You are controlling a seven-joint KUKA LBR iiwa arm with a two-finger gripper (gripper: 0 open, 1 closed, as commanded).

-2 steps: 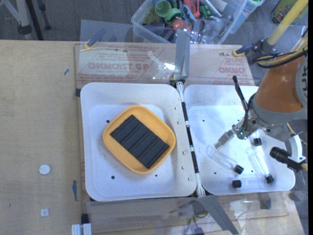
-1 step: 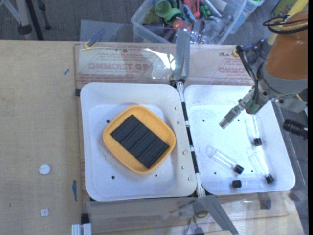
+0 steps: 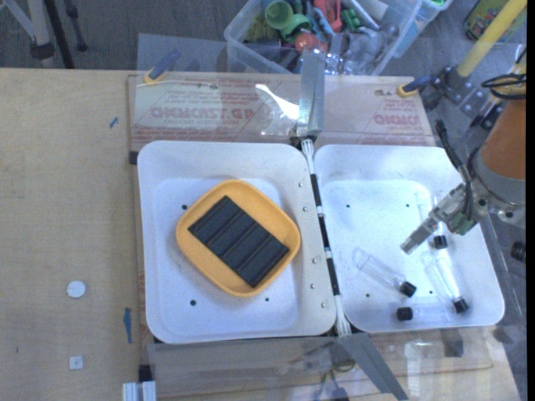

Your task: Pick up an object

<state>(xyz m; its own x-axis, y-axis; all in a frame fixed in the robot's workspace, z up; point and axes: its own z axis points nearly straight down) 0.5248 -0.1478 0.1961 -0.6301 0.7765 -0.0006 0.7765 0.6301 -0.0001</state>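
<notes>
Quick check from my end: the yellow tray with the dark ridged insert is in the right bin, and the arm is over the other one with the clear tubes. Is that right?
Not quite. The yellow tray with its dark ridged insert lies in the left bin, as the camera view shows. The rest holds: the gripper is over the right bin, where the clear tubes lie.

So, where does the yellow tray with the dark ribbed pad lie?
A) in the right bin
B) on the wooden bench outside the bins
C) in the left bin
C: the yellow tray lies tilted inside the left bin, left of the divider between the bins.
</notes>
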